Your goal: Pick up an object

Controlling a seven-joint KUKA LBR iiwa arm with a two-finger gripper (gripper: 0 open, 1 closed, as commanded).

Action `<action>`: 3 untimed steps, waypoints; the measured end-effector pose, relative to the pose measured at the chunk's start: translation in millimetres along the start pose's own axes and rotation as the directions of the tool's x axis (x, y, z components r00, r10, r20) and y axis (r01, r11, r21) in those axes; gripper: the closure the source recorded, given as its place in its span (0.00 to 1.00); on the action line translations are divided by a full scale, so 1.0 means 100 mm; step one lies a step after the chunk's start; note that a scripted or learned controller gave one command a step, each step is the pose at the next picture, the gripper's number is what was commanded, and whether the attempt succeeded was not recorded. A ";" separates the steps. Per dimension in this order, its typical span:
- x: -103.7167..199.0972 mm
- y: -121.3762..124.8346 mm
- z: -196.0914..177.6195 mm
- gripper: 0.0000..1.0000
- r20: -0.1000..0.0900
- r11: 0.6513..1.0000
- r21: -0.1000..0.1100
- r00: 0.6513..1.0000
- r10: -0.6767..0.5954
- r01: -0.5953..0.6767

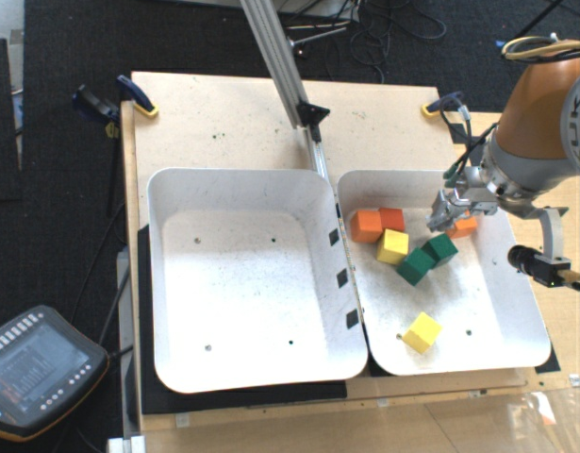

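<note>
In the camera view, the tool (447,213) hung low in the right bin (516,343), just beside a small orange block (465,224), probably lining up a grasp. Whether it was apart or together, I could not tell.

- Grey arm's two-finger gripper (444,213) hangs in the right shallow white bin (516,347), touching a small orange block (465,224).
- Orange (368,224), yellow (394,245) and green cubes (417,266) cluster left of it.
</note>
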State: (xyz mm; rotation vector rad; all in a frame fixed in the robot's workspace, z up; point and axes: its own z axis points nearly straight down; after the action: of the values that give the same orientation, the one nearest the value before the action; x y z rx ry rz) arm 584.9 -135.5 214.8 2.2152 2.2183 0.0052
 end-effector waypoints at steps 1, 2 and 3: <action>0.00 0.01 -0.25 1.00 -0.001 1.000 0.002 1.000 -0.001 0.001; 0.56 0.05 -0.15 1.00 -0.004 1.000 0.008 1.000 -0.006 0.006; 1.11 -0.06 -0.11 1.00 -0.005 1.000 0.009 1.000 -0.007 0.007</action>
State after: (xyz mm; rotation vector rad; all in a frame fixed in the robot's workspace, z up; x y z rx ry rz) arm 578.5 -24.4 225.7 2.2144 2.2325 0.0009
